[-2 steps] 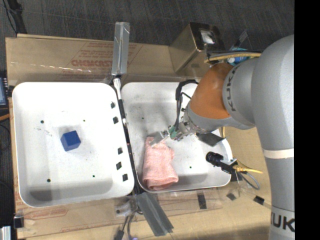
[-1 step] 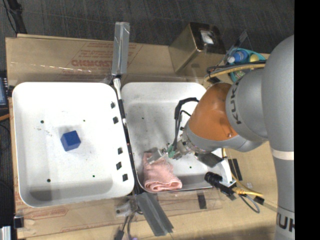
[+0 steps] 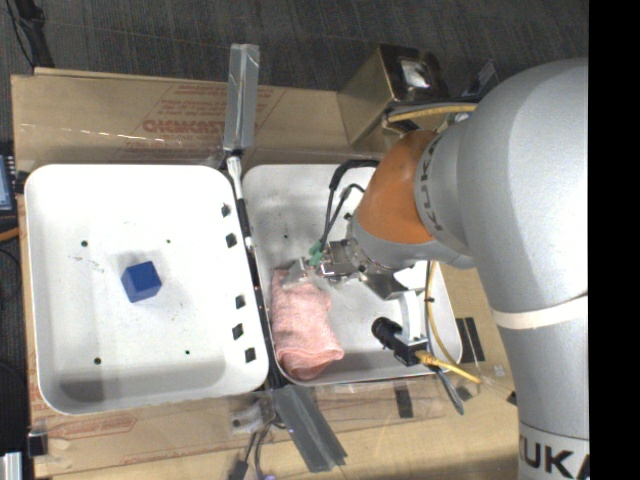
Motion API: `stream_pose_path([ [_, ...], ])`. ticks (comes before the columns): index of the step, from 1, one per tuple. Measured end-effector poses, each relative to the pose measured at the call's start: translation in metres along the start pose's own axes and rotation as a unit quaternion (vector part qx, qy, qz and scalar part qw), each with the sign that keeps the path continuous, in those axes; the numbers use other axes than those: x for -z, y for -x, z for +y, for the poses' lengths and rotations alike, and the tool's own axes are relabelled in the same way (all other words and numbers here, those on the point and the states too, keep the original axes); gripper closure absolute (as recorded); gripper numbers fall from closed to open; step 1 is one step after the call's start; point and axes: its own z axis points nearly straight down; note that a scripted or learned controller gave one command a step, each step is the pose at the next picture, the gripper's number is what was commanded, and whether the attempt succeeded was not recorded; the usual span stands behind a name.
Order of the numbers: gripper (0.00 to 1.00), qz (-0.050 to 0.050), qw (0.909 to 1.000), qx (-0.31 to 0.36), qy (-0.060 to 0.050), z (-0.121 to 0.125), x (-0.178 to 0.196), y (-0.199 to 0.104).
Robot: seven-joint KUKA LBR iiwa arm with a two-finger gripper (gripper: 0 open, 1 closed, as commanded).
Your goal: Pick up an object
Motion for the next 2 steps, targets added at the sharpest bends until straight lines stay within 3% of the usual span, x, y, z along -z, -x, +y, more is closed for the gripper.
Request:
stream_pose_path([
  [1, 0.00, 0.000, 0.9993, 0.037, -0.001, -0.003, 0.000, -0.010],
  [2, 1.00, 0.002, 0.9992, 0.040, -0.001, -0.002, 0.010, -0.012],
])
